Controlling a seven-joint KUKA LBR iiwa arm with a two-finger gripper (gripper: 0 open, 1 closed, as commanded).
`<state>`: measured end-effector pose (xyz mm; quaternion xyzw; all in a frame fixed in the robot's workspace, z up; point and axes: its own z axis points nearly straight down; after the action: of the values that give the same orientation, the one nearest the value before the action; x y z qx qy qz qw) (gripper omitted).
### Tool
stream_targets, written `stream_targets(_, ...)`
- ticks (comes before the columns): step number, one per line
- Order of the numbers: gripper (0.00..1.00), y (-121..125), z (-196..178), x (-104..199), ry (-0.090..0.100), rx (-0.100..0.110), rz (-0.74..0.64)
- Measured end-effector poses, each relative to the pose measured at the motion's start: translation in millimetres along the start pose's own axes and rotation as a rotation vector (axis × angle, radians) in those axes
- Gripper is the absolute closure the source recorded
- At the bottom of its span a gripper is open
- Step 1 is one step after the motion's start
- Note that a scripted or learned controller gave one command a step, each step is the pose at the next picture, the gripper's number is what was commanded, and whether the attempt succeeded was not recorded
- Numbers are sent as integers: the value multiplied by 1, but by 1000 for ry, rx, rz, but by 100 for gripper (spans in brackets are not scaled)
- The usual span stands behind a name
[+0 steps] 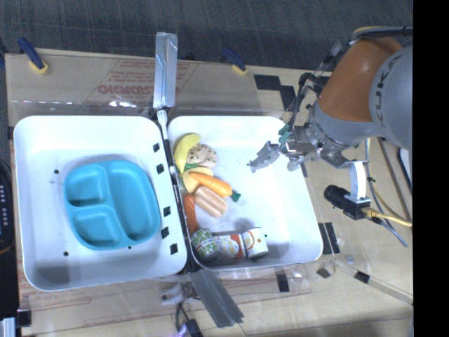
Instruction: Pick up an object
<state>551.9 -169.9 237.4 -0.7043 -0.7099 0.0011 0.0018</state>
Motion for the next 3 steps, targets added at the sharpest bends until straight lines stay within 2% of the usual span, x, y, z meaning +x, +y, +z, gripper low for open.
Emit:
stream_targets(1, 0, 24, 146, 59, -1, -2, -119)
stream_targets(2, 100, 24, 137, 58, -1, 1, -120)
stream_targets(3, 100, 48, 139, -22, -3, -2, -144)
